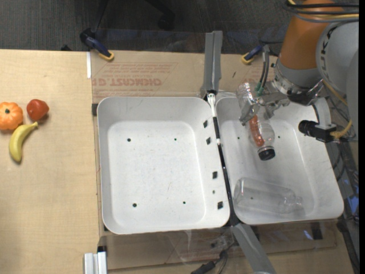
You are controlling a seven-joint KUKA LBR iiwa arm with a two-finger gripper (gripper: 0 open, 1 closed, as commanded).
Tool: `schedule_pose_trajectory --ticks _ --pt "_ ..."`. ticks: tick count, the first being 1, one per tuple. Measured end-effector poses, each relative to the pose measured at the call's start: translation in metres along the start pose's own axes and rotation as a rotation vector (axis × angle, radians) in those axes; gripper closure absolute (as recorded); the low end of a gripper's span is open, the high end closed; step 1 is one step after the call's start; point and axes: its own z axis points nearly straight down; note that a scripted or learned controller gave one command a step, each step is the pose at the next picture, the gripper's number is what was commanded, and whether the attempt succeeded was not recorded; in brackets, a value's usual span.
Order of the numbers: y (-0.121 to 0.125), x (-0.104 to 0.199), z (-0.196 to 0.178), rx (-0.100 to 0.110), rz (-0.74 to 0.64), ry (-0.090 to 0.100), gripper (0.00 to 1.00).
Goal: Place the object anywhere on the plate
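At the far left of the frame an orange (9,116), a red tomato (37,109) and a banana (20,141) lie on the tan table (51,198). The left bin (154,158) sits mid-frame. Right of centre, the tool (253,114) pinches a clear plastic bottle (261,133), reddish inside with a dark cap, tilted over the right bin (311,170). A clear cup (265,196) lies near that bin's lower edge.

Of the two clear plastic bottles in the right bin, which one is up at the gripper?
The bottle with the dark cap, slanting below the gripper. The other clear bottle lies apart, on its side along the near wall of the right bin.
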Motion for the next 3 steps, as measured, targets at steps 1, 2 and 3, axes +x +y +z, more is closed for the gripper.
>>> schedule_pose_trajectory --ticks 1,2,3 --pt "-0.001 0.076 -0.008 -0.051 -0.134 -0.016 1.0" --pt "-0.041 0.147 -0.005 -0.052 -0.225 -0.02 1.0" --pt "-0.089 0.224 0.044 -0.048 -0.419 -0.024 1.0"
